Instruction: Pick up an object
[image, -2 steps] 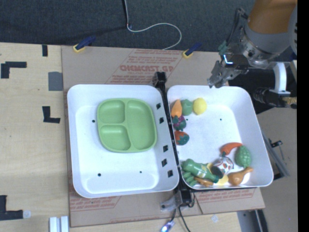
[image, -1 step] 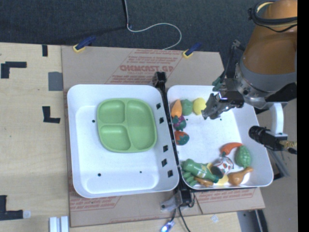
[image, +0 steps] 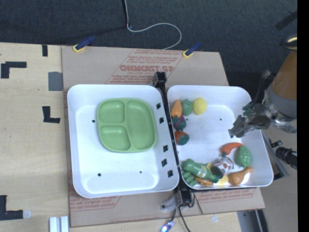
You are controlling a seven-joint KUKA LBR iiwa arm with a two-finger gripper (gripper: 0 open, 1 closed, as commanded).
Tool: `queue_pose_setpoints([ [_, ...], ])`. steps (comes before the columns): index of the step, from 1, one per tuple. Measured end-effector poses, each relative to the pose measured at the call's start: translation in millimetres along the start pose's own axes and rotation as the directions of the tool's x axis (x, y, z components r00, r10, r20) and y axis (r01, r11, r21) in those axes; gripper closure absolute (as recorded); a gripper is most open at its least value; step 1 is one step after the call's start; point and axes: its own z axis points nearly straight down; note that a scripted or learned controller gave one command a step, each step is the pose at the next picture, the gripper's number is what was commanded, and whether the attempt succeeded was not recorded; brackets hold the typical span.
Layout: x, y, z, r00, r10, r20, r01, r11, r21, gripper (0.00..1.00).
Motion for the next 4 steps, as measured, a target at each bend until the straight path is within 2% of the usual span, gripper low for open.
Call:
queue_pose_setpoints([
  [1, 72.5, 52.3, -160.3, 1.0, -0.021, 0.0, 0.021, 0.999, -0.028, 1.0],
  [2, 129.3, 22.1, -170.6, 1.0, -0.017, -0.003, 0.017, 1.0, -0.009, 1.0],
  [3, 183.6, 23.1, -216.4, 1.0, -0.016, -0.002, 0.016, 1.0, -0.013, 1.0],
  [4, 165.7, -13.6, -123.3, 1.0, -0.009, 0.0, 0.009, 1.0, 0.004, 1.0],
])
